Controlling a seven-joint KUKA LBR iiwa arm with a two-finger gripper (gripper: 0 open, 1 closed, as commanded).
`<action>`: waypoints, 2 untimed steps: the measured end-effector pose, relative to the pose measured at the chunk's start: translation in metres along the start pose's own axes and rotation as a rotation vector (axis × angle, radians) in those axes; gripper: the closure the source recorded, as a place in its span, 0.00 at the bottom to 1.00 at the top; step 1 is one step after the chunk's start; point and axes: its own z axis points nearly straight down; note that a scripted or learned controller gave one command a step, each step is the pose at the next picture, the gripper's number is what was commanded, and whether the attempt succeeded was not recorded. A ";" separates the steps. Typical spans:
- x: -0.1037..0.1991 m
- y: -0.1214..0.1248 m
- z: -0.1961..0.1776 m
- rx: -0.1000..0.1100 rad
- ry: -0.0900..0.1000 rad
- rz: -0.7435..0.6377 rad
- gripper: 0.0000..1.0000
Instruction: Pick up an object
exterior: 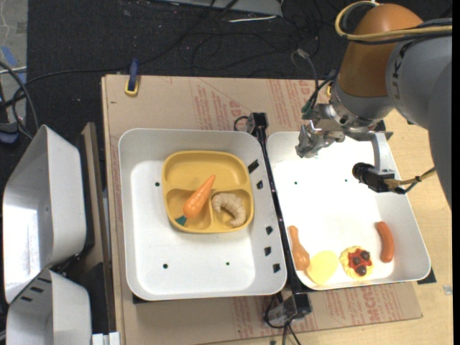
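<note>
Gripper [310,146] is hovering at 12 o'clock of the right bin [338,192], carrying nothing; can't tell its finger state. Candidates are sitting at 6 o'clock along the near wall: sausage [387,241], drumstick [297,249], pizza [357,261]. Probably staged high for descent clearance.

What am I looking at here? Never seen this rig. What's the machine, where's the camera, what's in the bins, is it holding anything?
One fixed camera looks down at a slant on a bench with two shallow white bins. The grey arm with the orange band reaches in from the right; its gripper hangs over the far edge of the right bin, with nothing visible between its fingers. The left bin holds a yellow divided plate with a toy carrot and a pale shrimp-like piece on it. Along the right bin's near edge lie an orange drumstick-like piece, a yellow disc, a small pizza-like piece and a sausage.
</note>
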 end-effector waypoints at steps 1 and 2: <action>0.062 -0.003 -0.011 -0.002 -0.001 -0.001 1.00; 0.113 -0.010 -0.003 0.000 -0.001 0.000 1.00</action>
